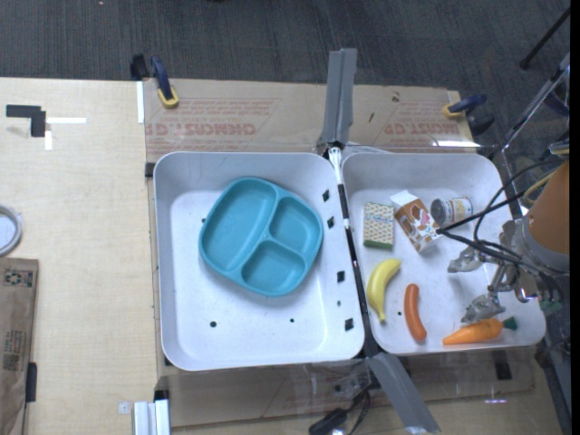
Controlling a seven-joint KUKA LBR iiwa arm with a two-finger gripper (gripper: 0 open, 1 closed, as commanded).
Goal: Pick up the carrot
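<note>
The orange carrot (473,333) lies flat in the front right corner of the right bin (435,174), its tip pointing left. My gripper (473,286) reaches in from the right, just above the carrot. It is open: one metal finger (465,262) sits further back and the other (480,310) sits right by the carrot's upper side. Nothing is held between them.
In the same bin are a red sausage (414,312), a banana (382,285), a green-topped sponge (379,225), a small carton (414,222) and a can (450,210). The left bin (181,324) holds a blue divided plate (261,236). Black cables (489,211) cross above the right bin.
</note>
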